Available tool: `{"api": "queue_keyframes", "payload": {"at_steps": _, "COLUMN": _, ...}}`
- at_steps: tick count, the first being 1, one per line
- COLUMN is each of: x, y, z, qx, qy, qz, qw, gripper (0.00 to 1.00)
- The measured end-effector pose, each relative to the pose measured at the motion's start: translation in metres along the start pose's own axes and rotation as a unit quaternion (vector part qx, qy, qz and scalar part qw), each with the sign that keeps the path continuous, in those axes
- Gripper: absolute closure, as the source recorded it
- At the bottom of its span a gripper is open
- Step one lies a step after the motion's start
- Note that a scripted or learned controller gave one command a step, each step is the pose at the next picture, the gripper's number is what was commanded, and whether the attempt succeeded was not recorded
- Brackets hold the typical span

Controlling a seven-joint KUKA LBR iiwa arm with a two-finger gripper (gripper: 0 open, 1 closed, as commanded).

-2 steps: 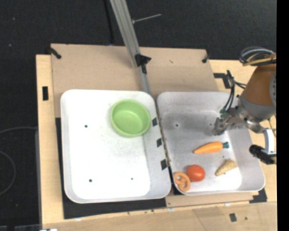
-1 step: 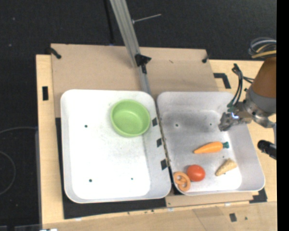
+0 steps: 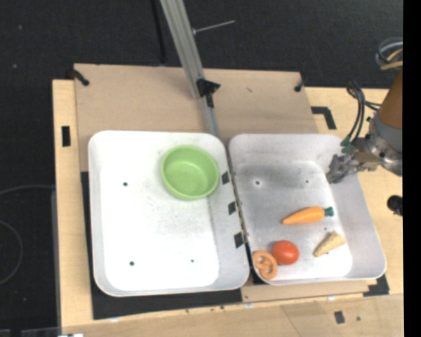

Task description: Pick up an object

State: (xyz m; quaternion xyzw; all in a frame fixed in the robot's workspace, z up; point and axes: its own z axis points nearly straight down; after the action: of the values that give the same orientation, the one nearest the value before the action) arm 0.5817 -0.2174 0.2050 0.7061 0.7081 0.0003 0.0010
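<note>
Bench (image 3: 147, 100): tan board carrying two shallow white bins side by side.

Left bin (image 3: 126, 258): holds one green bowl (image 3: 190, 173), upright, sitting toward the far right part of the bin, near the divide between the bins. A few small dark dots mark the bin floor.

Right bin (image 3: 281, 160): four items, all grouped in the near half.
- Carrot (image 3: 306, 215): orange with a green stub at its right end, lying roughly crosswise, slightly tilted, about mid-bin.
- Pale wedge-shaped piece (image 3: 329, 243): tan, just below the carrot's right end, apart from it.
- Red tomato (image 3: 285, 252): round, left of the wedge, near the front wall.
- Orange slice-like piece (image 3: 265, 264): just beside the tomato on its left, touching or almost touching it, close to the bin's near left corner.

Arm: comes in from the right, orange band visible at the frame edge, cables looped above it. Gripper (image 3: 339, 167) sits over the right bin's far right edge, well apart from the carrot and the other items. From where I stand the finger ends are a small dark cluster; cannot tell whether they are spread or closed. Nothing visible between them.

A grey metal pole (image 3: 186, 44) runs at a slant from the top of the view down to the gap between the bins
</note>
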Motion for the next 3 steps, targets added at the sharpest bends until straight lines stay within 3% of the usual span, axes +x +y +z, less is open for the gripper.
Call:
{"api": "queue_keyframes", "payload": {"at_steps": 1, "x": -0.001, "y": 0.001, "z": -0.030, "qx": 0.000, "qy": 0.000, "qz": 0.000, "qw": 1.0000, "gripper": 1.00}}
{"api": "queue_keyframes", "payload": {"at_steps": 3, "x": 0.087, "y": 0.000, "z": -0.026, "qx": 0.000, "qy": 0.000, "qz": 0.000, "qw": 1.0000, "gripper": 1.00}}
